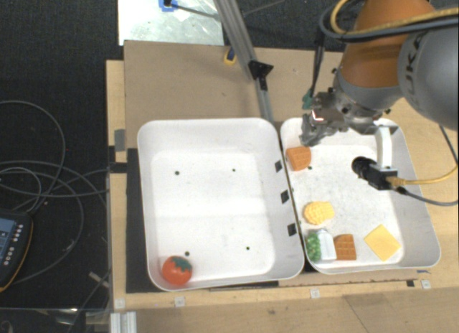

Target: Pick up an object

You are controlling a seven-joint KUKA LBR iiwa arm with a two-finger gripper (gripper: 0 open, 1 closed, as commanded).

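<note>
A pendant (13, 242) and loose cables (50, 174) are seen left of the bench (186, 80). A tripod leg (237, 30) is seen slanting across it.

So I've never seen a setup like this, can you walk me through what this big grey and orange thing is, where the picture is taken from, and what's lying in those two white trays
The big grey and orange thing is a robot arm, reaching in from the right. The picture comes from one fixed camera above the bench, looking down at a slant.

The arm's hand is low over the far left corner of the right tray, just above an orange block. I can't tell from here whether it holds anything.

The right tray also has a yellow corn-like piece, a green and white item, a brown waffle-like piece and a yellow slice, which look like toy food. The left tray holds a red tomato-like ball in its near left corner.

The arm's job is to pick up an object.
</note>
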